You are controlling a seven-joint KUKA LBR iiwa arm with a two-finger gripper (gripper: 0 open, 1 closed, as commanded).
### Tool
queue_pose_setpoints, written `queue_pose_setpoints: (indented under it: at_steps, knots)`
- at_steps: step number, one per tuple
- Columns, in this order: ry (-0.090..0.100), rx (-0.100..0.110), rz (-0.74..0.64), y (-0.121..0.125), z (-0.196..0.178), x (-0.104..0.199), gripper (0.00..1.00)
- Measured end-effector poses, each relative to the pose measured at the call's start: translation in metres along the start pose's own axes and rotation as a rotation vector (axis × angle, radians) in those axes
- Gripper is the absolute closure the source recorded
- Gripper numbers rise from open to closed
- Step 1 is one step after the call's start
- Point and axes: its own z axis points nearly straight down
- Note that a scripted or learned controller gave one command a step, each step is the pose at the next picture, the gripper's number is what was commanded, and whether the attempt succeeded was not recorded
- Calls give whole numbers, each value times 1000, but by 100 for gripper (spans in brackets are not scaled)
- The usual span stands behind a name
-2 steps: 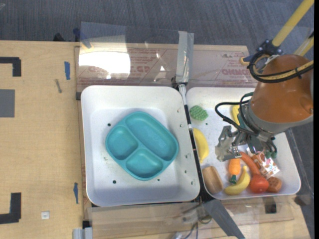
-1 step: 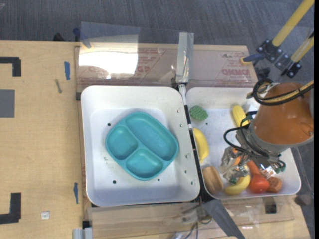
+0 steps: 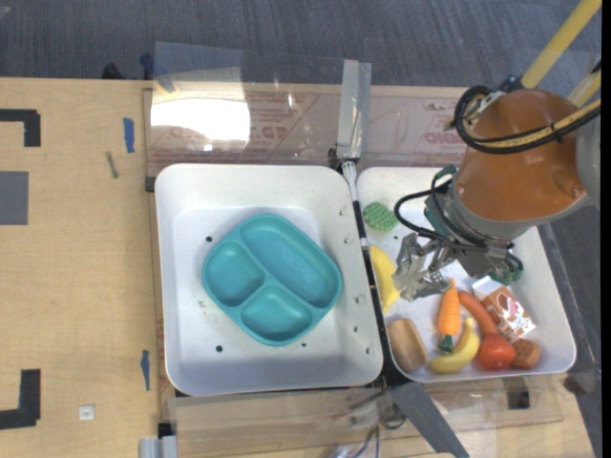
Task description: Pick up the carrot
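The orange carrot [image 3: 448, 313] lies in the right bin [image 3: 558, 294], its tip pointing up toward the gripper. My gripper [image 3: 421, 277] hangs under the orange-banded wrist [image 3: 516, 160], just up and left of the carrot's tip. It is open, with nothing between its fingers. A yellow banana [image 3: 460, 350] curves right under the carrot's thick end.
Packed around the carrot are a red sausage [image 3: 476, 311], a tomato [image 3: 495, 353], a printed packet [image 3: 507, 313] and a bread roll [image 3: 406, 343]. A yellow piece [image 3: 383, 273] and a green item [image 3: 379, 217] lie by the bin's left wall. The left bin [image 3: 181, 284] holds a teal divided plate [image 3: 272, 277].
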Motion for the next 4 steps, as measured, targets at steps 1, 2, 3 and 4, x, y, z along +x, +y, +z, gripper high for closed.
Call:
queue_pose_setpoints:
  at_steps: [1,2,3,4]
  knots:
    - [7,-1,-171,-74,9,34,100]
    - [5,-1,-174,-72,9,33,0]
    - [3,2,-64,-54,100,37,0]
    - [-4,4,-65,-54,88,34,100]
